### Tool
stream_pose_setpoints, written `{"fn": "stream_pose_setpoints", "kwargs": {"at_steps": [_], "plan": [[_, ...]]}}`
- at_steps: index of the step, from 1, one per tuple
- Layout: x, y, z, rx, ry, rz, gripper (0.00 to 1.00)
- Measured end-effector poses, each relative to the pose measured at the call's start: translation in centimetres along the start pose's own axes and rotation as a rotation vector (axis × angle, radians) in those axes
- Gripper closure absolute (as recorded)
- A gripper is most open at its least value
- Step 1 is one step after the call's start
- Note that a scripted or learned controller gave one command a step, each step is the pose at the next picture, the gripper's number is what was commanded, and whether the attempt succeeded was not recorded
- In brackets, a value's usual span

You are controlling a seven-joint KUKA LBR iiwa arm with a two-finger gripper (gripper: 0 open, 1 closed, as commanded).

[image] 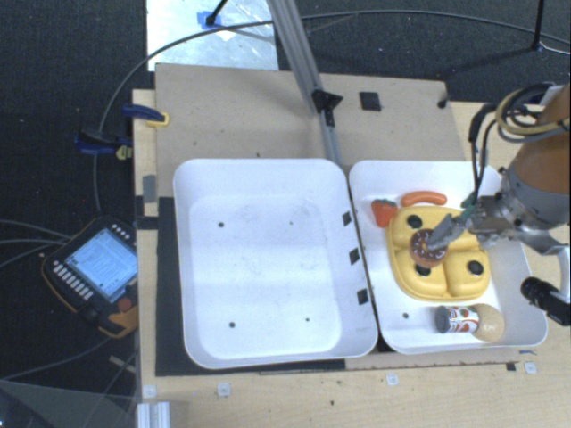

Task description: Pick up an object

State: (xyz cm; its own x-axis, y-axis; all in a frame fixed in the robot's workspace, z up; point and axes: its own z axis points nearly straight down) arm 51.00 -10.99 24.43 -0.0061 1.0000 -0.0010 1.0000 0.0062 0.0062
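Two shallow white bins sit side by side on the tan worktop [241,105]. The left bin [263,261] fills the middle of the frame, and the right bin [393,319], at centre right, holds all the loose things. A yellow moulded toy [455,270] with dark round holes lies in the middle of the right bin. An orange carrot-like piece [384,210] rests just beside its upper left edge, and a slim orange sausage shape [424,198] lies along its top edge. Near the bin's lower edge, a small bottle with a red and white label and a tan end [468,321] lies on its side, apart from the yellow toy. The arm [540,172] comes in from the right of the frame, and the gripper [430,248] is lowered onto the left part of the yellow toy, over a dark brownish round spot there. Whether the fingers are apart, together or clamped on anything cannot be told at this size. A handheld control pendant [94,270] with a lit screen lies at the left of the frame, off the worktop.
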Motion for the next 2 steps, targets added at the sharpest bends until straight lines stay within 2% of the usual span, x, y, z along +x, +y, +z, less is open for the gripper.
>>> {"fn": "stream_pose_setpoints", "kwargs": {"at_steps": [2], "plan": [[10.9,-1.2,1.1,0.005,0.004,-0.004,1.00]]}}
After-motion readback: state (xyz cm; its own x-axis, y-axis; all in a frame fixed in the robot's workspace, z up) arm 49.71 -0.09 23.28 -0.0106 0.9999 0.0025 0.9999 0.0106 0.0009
